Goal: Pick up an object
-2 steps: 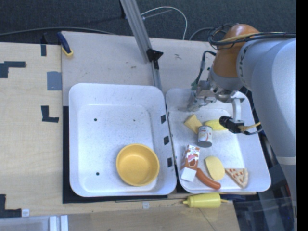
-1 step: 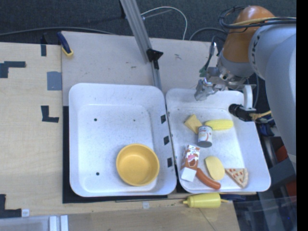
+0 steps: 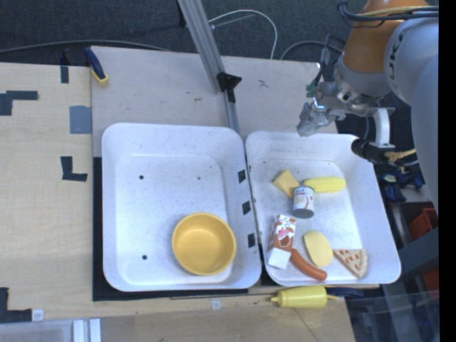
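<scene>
Taking the right bin [image 3: 370, 191] as the landmark: just outside its near rim, on the counter [image 3: 157, 91], a yellow mustard bottle [image 3: 303, 297] lies on its side. Inside the bin, along the near wall, a pizza slice [image 3: 351, 261] sits in the near right corner, a red sausage [image 3: 308, 266] lies at a slant to its left, and a pale yellow oval piece [image 3: 318, 248] rests between and slightly behind them. A small red-and-white carton [image 3: 282, 239] lies at the bin's left side, touching the sausage's end. Further in, near the bin's middle, a small can [image 3: 303, 201] stands upright. Just behind it a corn cob [image 3: 324, 185] lies crosswise, with a yellow cheese wedge [image 3: 286, 182] to its left. To the left of the right bin, the left bin [image 3: 128, 191] holds a yellow bowl [image 3: 204, 244] in its near right part. Beyond the right bin's far rim, the tool [image 3: 311, 122] hangs at the end of the grey arm [image 3: 388, 41], over the bin's far edge and apart from every object; whether it is wide or narrow I cannot tell.
</scene>
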### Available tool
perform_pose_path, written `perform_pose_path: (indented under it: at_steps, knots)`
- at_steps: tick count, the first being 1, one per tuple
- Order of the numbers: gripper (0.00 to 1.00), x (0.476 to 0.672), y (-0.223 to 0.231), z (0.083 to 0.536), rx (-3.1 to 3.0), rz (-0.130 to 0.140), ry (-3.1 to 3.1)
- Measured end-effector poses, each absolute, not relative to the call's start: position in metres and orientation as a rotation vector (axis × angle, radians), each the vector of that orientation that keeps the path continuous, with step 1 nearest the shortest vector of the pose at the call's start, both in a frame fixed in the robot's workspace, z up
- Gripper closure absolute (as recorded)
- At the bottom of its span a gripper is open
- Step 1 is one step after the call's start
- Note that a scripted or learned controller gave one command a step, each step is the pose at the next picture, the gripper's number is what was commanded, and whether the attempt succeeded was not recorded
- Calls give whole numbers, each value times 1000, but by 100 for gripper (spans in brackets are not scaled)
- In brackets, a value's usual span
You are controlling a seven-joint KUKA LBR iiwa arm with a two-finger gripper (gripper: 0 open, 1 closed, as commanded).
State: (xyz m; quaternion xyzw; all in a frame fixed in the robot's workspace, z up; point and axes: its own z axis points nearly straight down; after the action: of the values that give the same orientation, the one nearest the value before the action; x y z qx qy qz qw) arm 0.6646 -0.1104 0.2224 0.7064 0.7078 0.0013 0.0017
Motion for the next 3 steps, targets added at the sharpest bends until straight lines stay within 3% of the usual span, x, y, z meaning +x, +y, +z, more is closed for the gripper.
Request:
perform_pose_path:
  at_steps: [1, 3]
  knots:
    - [100, 666, -110, 276, 2216, 5, 2221]
    - [100, 667, -4, 263, 2216, -1, 2230]
